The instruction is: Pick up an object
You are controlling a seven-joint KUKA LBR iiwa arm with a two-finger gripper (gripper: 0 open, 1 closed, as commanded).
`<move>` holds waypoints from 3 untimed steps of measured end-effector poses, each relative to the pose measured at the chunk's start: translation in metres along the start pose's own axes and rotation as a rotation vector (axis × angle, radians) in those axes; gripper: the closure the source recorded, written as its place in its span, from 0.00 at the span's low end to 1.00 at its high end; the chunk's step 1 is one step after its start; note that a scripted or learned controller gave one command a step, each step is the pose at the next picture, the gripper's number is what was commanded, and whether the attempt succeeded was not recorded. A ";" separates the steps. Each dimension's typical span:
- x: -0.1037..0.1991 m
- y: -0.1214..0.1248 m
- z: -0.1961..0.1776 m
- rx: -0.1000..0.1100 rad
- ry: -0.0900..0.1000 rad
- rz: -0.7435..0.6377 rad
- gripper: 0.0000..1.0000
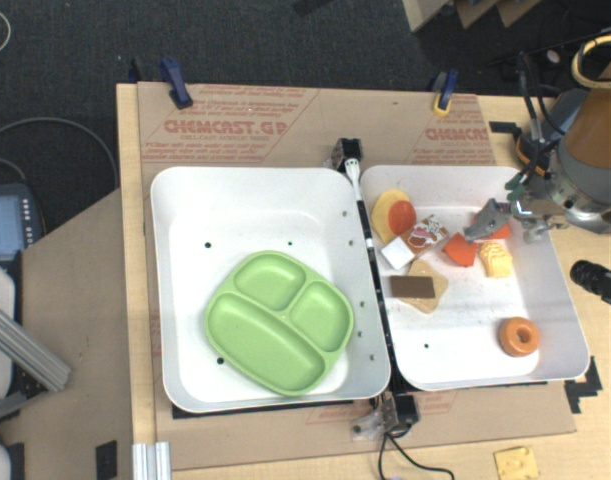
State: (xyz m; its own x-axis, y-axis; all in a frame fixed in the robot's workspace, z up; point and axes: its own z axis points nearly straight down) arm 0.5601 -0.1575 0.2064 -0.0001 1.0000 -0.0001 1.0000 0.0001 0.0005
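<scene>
My gripper (505,223) hangs over the upper right part of the right bin (545,368), at the end of the grey arm (575,173) that comes in from the right. Just below and left of it lies an orange-red piece (459,252), with a small yellow block (496,260) beside it. Farther left are a yellow-and-red round piece (392,213), a white packet with red print (415,240) and a tan slice with a brown top (417,288). An orange ring (520,336) rests near the bin's front right.
The left bin (185,208) holds a green divided plate (278,320). A black divider strip (366,238) runs between the two bins. Blue clamps (175,80) hold the cardboard base at the back edge.
</scene>
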 end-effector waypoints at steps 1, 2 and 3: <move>-0.023 0.022 0.105 -0.014 -0.005 -0.001 0.00; -0.025 0.058 0.120 -0.009 -0.004 -0.002 0.00; -0.025 0.056 0.111 -0.005 -0.003 -0.001 1.00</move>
State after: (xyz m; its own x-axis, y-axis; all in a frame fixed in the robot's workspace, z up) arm 0.6164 -0.1823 0.0958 -0.0015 1.0000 -0.0026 1.0000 0.0015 0.0058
